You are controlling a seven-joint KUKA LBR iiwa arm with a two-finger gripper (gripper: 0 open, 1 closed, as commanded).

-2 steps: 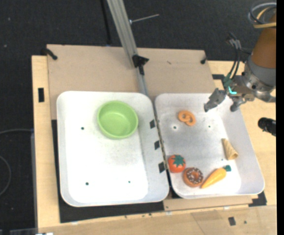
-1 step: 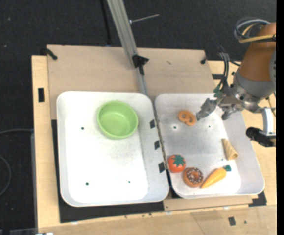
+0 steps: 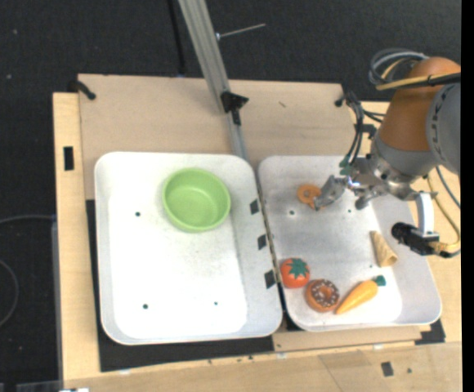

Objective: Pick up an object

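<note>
Sitting near the back edge of the right bin [image 3: 400, 305], a small orange ring-shaped piece [image 3: 307, 193] lies just beside the gripper [image 3: 328, 196], whose tip is down at the bin floor; whether it is clenched or released I cannot tell. Along that bin's front edge lie a tomato [image 3: 294, 272], a chocolate doughnut [image 3: 322, 294] and a carrot [image 3: 359, 293], the first two close to the front-left corner. A tan cone [image 3: 383, 248] rests nearer the right edge. Over in the left bin [image 3: 122, 243], a green bowl [image 3: 195, 200] stands upright toward the back edge.
</note>
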